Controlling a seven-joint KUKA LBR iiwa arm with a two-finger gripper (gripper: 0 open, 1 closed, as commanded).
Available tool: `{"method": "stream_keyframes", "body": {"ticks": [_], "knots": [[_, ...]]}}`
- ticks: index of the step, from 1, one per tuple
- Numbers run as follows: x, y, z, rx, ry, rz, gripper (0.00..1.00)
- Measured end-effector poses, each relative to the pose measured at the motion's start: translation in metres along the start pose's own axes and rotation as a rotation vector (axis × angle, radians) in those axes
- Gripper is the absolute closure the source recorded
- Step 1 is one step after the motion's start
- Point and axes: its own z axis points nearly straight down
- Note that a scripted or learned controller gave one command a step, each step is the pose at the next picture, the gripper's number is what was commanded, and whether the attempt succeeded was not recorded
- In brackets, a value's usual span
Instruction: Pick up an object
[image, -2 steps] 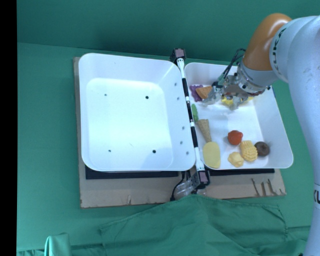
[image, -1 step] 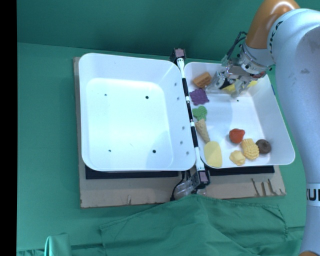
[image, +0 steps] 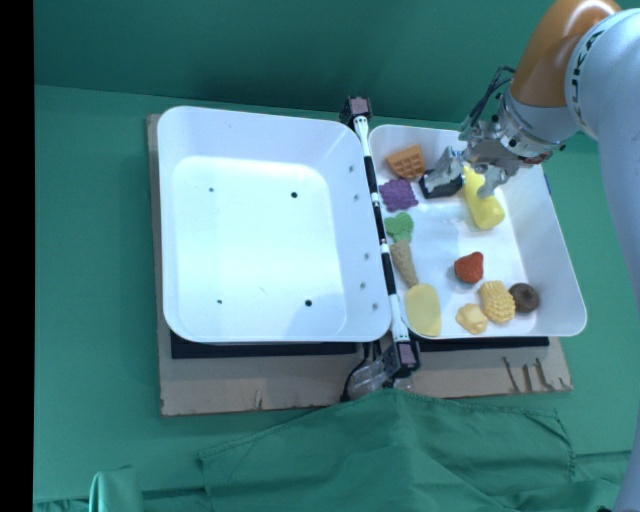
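The gripper (image: 468, 172) hangs low over the far end of the right bin (image: 560, 290), its two fingers spread apart and holding nothing, with the yellow bottle (image: 484, 204) lying just under and beside them and a small black object (image: 440, 184) close on the other side. It seems, though the slant makes this hard to judge, that the fingers straddle the bottle's neck. A clean pick wants them centred across the bottle's narrow width, clear of the black piece, then shut firmly before lifting straight up.

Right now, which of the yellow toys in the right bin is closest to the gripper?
The yellow bottle, right under the gripper. The other yellow pieces lie along the bin's near edge.
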Motion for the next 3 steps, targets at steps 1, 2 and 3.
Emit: {"method": "stream_keyframes", "body": {"ticks": [1, 2, 3], "knots": [[-0.037, -0.038, 0.046, -0.007, 0.002, 0.001, 0.00], [-0.023, -0.097, 0.043, -0.015, -0.006, 0.001, 0.00], [-0.014, -0.131, 0.042, -0.019, -0.008, 0.000, 0.00]]}}
